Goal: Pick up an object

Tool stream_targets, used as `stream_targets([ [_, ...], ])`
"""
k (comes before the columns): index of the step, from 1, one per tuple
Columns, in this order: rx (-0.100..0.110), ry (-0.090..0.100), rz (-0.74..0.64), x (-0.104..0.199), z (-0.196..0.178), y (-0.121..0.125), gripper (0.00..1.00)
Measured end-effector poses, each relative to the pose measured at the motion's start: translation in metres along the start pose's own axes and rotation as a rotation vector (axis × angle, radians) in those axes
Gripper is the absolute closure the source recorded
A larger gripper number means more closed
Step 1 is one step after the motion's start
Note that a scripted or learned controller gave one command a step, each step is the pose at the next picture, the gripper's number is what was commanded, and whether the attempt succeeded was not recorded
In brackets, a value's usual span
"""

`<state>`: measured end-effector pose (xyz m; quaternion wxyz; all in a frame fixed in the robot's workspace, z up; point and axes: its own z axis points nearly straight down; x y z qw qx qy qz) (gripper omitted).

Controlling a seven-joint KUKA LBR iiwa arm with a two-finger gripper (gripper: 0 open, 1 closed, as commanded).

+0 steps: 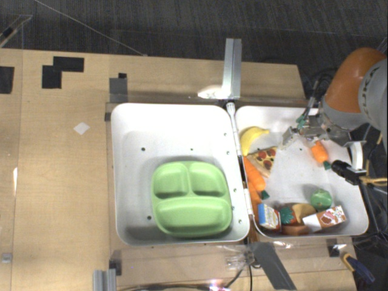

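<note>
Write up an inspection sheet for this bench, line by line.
Surface: wooden bench bearing two white bins, left bin and right bin, side by side.
Job's things: in the right bin, banana, pizza slice toy, carrot, small orange piece, green ball, small cartons.
Clutter: green divided tray in the left bin.
Grippers: end effector over the right bin's far side; finger state unclear.
Cables: dark cable along the arm.
Surroundings: dark carpet beyond the bench.
</note>
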<state>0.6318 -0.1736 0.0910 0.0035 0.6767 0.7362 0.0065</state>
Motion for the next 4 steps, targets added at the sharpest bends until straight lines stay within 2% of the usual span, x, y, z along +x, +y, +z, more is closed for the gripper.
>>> stream_targets([
  [1,0.006,-0.006,-0.016,-0.031,-0.056,-0.004,0.0],
  [2,0.004,-0.007,0.006,-0.032,0.002,0.007,0.0],
  [3,-0.005,-0.009,0.0,-0.03,-0.012,0.011,1.0],
  [4,0.007,-0.005,0.001,0.006,-0.1,-0.04,1.0],
])
